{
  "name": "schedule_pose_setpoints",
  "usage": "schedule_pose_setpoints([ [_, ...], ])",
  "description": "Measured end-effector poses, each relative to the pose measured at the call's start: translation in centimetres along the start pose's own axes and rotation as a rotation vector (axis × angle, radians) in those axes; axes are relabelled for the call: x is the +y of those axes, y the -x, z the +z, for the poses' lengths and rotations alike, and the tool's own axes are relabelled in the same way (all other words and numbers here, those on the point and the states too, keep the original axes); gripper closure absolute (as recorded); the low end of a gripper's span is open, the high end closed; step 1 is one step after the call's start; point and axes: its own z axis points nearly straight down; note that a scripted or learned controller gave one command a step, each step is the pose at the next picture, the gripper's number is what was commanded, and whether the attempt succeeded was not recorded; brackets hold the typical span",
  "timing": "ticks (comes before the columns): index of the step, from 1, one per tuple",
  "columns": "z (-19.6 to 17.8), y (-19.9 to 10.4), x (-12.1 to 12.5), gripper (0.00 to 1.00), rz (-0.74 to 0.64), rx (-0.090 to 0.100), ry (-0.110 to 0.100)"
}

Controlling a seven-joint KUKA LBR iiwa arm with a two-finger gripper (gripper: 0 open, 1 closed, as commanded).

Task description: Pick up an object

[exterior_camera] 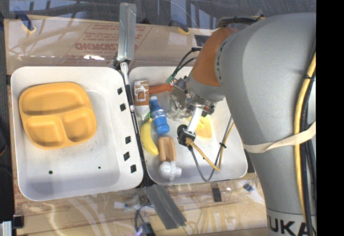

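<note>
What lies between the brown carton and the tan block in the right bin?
A blue bottle, lying between the brown carton and the tan block; the camera view shows it.

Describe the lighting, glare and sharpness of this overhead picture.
Camera view: soft, even light; bluish glare streaks on the glossy bench cover; a faint shadow in the left bin's near corner; the arm, closest to the lens, looms large and slightly soft; the yellow tray looks sharp.

The arm [274, 79] is a bulky, rounded grey casing at the frame's right, with an orange band [207, 63] near centre, thin black cables [185, 60] beside it, and dark lettering [290, 226] at lower right.
</note>
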Motion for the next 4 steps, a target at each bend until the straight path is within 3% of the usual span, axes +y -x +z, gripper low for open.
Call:
schedule_pose_setpoints([
  [1, -9.3, -4.7, 1.3, 1.0, 0.322, 0.003, 0.007],
  [2, -16.6, 0.0, -4.0, 1.0, 0.491, 0.004, 0.006],
  [3, -16.4, -0.1, -4.1, 0.0, 0.489, 0.001, 0.002],
  [4, -7.6, 1.8, -6.8, 0.0, 0.66, -0.003, -0.003],
])
